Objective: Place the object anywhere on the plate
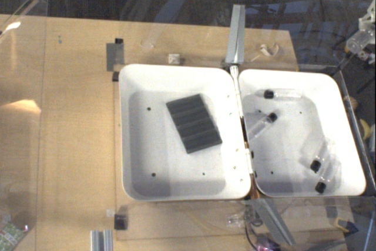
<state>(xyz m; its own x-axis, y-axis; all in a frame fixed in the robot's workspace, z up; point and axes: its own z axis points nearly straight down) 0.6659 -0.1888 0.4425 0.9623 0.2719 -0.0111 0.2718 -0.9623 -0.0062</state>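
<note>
Camera view: the plate (194, 123) is a dark grey, ribbed rectangle lying flat on the floor of the left bin (132, 144), turned at a slant to the bin's walls and touching none of them. The objects to be moved are small clear vials with black caps, all lying on their sides in the right bin (346, 126), well apart from the plate. One vial (281, 93) lies near the far wall, its cap pointing left. A second vial (262, 121) lies aslant just inside the left wall, cap up and to the right. Two more, the third vial (320, 160) and the fourth vial (326, 180), lie close together in the near right corner; whether they touch cannot be told.

Whether the pincer is open or closed cannot be told from this view. Pale machine parts (363, 39) at the right edge, beyond the bench (64, 126), are cut off and too unclear to name.
</note>
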